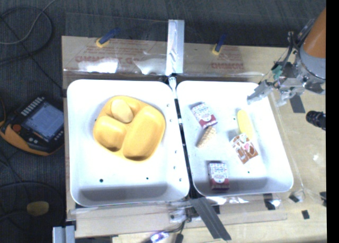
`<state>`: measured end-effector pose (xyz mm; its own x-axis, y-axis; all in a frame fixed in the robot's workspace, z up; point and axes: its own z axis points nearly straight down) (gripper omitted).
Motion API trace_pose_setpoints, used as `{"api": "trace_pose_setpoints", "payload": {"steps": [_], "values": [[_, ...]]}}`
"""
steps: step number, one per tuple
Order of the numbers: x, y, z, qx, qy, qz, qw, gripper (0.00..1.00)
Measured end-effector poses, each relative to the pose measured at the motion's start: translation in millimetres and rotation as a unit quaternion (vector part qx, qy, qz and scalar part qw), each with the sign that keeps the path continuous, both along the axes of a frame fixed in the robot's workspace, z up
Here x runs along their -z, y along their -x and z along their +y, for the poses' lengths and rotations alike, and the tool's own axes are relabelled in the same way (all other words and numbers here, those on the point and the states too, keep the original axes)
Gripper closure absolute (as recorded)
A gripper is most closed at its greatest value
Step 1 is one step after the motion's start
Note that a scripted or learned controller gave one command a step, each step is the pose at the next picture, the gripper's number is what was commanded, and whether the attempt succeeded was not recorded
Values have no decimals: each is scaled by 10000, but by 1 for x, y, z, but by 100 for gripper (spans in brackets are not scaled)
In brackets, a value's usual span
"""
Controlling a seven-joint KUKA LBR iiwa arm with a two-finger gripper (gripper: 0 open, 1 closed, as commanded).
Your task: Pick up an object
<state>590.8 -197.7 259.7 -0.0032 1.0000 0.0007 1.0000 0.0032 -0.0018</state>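
Gripper [259, 93] hangs over the right bin [280, 173] top edge; its state I cannot tell. Inside: three printed packets [203, 114], one smooth yellow banana [243, 122], one ridged cone [206, 137].

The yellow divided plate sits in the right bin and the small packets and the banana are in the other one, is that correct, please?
Not quite: the camera view shows the yellow divided plate in the left bin. The small packets, such as the red one, and the banana are in the other one, the right bin.
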Motion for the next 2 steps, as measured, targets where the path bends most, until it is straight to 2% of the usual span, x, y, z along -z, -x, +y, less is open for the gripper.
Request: {"api": "trace_pose_setpoints", "payload": {"steps": [1,2], "values": [[149,-1,-19,-450,-30,7,9990,0],[140,-2,-18,-457,-33,1,9989,100]]}}
